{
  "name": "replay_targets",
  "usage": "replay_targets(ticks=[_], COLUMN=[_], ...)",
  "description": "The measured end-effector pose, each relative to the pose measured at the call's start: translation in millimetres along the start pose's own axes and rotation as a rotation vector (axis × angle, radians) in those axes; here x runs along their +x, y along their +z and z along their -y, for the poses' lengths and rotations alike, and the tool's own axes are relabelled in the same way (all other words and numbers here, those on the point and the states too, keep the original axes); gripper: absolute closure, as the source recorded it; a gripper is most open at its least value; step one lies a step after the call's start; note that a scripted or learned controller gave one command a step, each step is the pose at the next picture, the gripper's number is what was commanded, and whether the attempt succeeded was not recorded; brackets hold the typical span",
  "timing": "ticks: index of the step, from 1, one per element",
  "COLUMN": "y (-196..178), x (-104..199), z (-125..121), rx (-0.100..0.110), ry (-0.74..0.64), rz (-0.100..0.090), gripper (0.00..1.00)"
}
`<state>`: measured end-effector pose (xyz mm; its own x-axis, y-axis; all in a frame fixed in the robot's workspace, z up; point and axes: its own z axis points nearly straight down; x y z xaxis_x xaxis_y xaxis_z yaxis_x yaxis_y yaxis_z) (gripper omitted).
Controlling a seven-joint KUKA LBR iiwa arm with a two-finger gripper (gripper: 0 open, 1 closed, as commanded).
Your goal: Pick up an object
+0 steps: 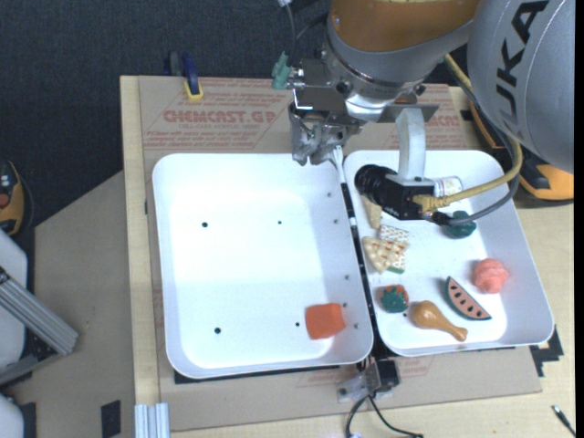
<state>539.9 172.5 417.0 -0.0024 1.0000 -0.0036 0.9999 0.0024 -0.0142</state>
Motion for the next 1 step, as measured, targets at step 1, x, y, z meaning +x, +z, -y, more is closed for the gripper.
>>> replay_targets(ticks=[1], y=[73.6], x=[36.1], z=[20.1], rx=[-0.006], ry=[-0.001], rz=[-0.002], gripper=[1.0])
